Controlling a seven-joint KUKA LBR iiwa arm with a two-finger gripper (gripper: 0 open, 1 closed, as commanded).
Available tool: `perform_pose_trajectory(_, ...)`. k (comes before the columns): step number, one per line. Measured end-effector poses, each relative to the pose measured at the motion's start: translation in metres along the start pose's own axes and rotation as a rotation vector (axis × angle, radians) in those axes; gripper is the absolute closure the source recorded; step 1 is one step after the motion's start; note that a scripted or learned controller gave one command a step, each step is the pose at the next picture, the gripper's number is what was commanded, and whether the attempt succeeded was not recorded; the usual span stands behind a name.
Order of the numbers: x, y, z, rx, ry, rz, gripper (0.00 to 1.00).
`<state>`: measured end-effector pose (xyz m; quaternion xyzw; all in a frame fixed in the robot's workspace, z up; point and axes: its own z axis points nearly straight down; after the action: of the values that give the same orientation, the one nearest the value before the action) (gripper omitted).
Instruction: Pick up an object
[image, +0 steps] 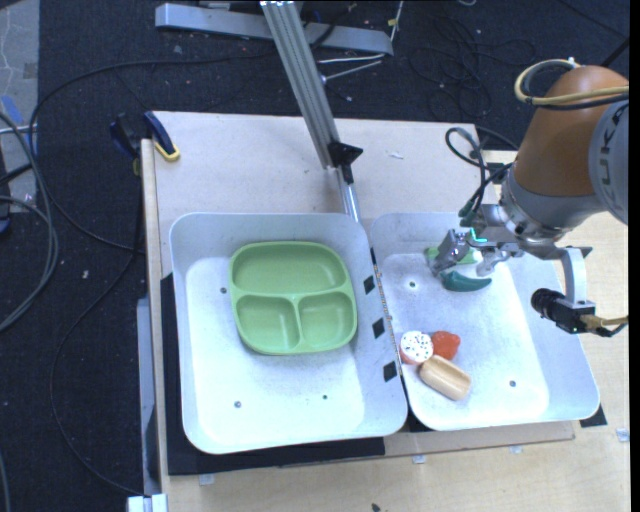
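Note:
My gripper (453, 256) hangs low over the back of the right bin (520, 400), below the orange-banded arm that comes in from the right. A teal, bowl-like object (468, 281) sits right under it, touching or nearly touching, and partly hidden by it. Nearer the front of the same bin lie a white round piece with dark dots (416, 346), a red piece (446, 344) and a tan bread-like roll (445, 378), all close together.
A green divided plate (294, 297) rests in the left bin (200, 400). A slanted metal pole (310, 85) runs from the top of the view down to the bins' shared edge. Cables lie on the dark floor at left.

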<state>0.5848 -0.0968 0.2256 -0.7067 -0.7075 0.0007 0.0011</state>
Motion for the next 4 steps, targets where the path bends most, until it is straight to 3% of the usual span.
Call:
perform_pose_trajectory(1, 0.0, 0.001, -0.001, -0.002, 0.0, 0.0, 0.0)
perform_pose_trajectory(3, 0.001, -0.001, 0.106, 0.001, 0.0, 0.002, 0.0)
perform_pose_trajectory(4, 0.001, -0.001, 0.133, -0.004, -0.002, 0.002, 0.0)
